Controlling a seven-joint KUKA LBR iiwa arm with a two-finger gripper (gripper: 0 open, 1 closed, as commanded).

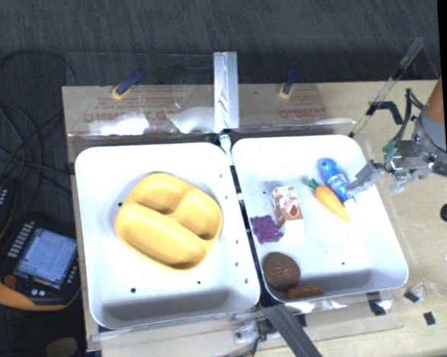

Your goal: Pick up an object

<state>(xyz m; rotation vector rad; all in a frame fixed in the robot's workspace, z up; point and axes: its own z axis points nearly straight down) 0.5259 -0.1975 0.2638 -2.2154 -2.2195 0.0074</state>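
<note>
From my screen I see the pincer (361, 178) at the right rim of the right bin (381, 254), just beside a small blue bottle (332, 175) and a toy carrot (331, 199). One thin finger reaches toward the bottle's lower end, but I cannot tell how far the pincer is open, and nothing is visible between its fingers, so I do not count anything as held.

The task names no particular object, so I judge the nearest things as the candidates. The blue bottle and the carrot lie touching each other, both slanted, in the upper right part of this bin. I think both are light and stiff plastic, smooth, so they may slip or roll. I would take the bottle across its narrow body, not along its length, and the carrot near its thicker orange end.

The same bin also holds a small carton (285, 204) with a red and white print, near the middle, and a purple cluster like toy grapes (266, 228) just beside it on the left. A brown round thing (280, 269) rests at the front wall, with a small brown piece (303, 291) next to it.

The left bin (110, 296) carries one big yellow soft-looking lump (168, 219), probably too wide for the pincer. Both bins sit on the bench (425, 274).
</note>
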